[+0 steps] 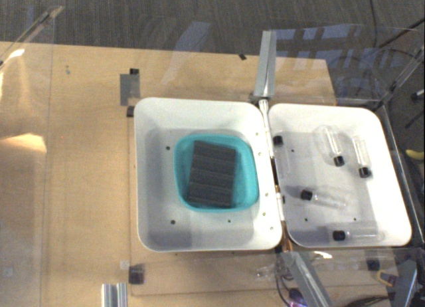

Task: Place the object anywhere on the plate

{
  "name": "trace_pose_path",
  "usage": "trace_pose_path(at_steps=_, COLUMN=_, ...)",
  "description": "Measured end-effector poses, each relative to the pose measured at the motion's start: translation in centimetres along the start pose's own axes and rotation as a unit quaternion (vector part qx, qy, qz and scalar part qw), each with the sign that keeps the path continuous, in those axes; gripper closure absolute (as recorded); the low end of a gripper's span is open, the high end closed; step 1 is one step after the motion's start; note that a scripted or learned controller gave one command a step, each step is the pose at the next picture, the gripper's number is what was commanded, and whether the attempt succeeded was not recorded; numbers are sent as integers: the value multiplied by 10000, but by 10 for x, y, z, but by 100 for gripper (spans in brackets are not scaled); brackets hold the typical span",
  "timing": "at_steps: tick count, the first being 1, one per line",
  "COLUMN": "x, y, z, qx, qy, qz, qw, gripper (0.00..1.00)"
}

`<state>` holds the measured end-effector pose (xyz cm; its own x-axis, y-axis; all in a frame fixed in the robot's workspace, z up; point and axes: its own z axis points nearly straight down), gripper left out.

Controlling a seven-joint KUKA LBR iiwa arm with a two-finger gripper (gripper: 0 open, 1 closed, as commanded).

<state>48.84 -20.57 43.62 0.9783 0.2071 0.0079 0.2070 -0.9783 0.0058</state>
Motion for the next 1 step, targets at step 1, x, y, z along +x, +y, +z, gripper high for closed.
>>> trace_pose_path(at_steps=1, x=0, y=0, z=0, qx=-1, qy=-1, qz=0, qw=10000, gripper=0)
